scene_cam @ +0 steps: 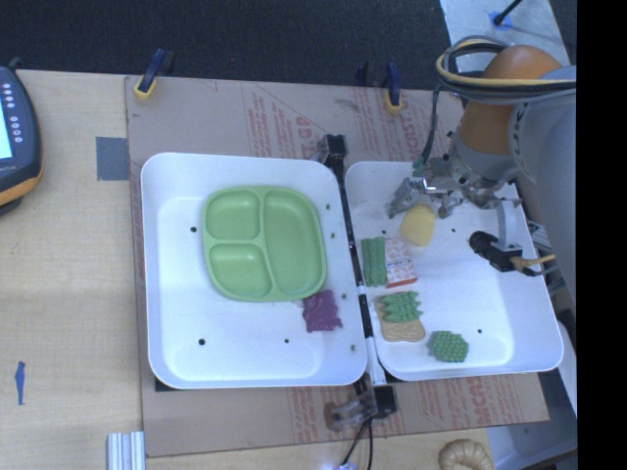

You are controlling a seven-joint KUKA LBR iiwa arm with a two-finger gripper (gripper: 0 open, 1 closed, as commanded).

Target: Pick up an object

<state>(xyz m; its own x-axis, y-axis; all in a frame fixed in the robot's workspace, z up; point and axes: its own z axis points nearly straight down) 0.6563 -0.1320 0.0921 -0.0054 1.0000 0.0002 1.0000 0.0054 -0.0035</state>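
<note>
My gripper (423,204) hangs over the far part of the right bin (534,336), with its fingers spread open. A pale yellow rounded object (418,226) lies on the bin floor just in front of the fingertips, and nothing sits between them. Further forward in the same bin lie a green ribbed strip (373,260), a small white and red packet (398,260), a green leafy piece (400,305) on a tan slice (403,331), and a green bumpy lump (448,346).
The left bin (167,351) holds a green divided plate (265,243) and a purple lump (320,311) by its right wall. A black clamp (334,149) sits where the bins meet. A handheld pendant (15,135) lies at the far left.
</note>
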